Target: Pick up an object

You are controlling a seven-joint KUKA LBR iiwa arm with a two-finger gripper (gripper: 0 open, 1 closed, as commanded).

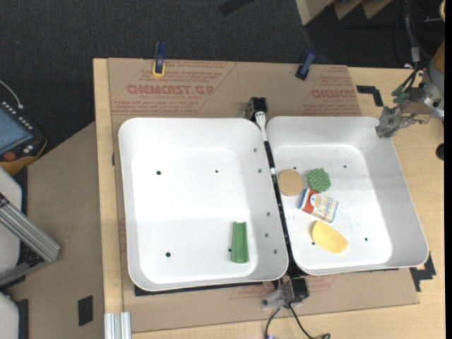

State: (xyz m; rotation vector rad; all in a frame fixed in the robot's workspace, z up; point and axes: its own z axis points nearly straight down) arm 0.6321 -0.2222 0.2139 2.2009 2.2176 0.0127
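The right bin (395, 196) holds a tan round disc (289, 182), a green knobbly piece (319, 179), a small red and white packet (318, 205) and a yellow lemon-shaped object (329, 237), clustered near its left wall. A green oblong block (239, 242) lies alone near the front of the left bin (141, 189). My gripper (393, 122) hangs at the far right corner of the right bin, over its rim and well away from the cluster.
A black divider strip (271, 168) runs between the two bins. Both bins rest on a cardboard sheet (212, 83) clamped at the back with two clips (159, 58). An angled metal rail (25, 228) lies off the bench at the left.
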